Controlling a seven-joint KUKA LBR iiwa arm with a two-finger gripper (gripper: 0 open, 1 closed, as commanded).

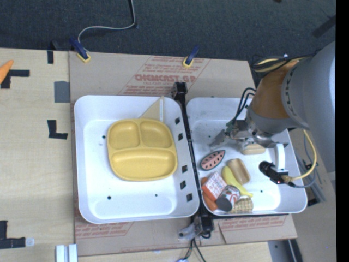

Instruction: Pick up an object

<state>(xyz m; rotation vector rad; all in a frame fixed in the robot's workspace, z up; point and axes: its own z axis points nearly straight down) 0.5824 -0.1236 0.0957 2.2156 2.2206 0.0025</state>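
Camera view, from above and at a slant:

My arm (283, 100): grey with an orange band, reaching in from the right and bent down over the right bin (218, 111).

My gripper (240, 135): low over the bin's upper middle, just above the heap. I cannot tell how far it is open, nor whether it has anything.

Candidate objects: all lie bunched toward the near half of the right bin, likely tipped in loose.
- Reddish oval piece (212, 159): flat, dark-speckled, nearest to me.
- Tan rounded block (236, 170): smooth, bread-like (toy food, I judge).
- Banana (245, 189): yellow, curved, partly under the block.
- Red-and-white packet (214, 185): printed, flat-sided.
- Dark round lid or can end (224, 202): at the heap's near edge.

Left bin (90, 162): white, shallow, glossy walls.

Yellow divided plate (143, 149): three compartments, matte plastic, resting flat mid-bin, well apart from my work.

Bench (32, 162): pale wood-look board, cardboard under the bins.
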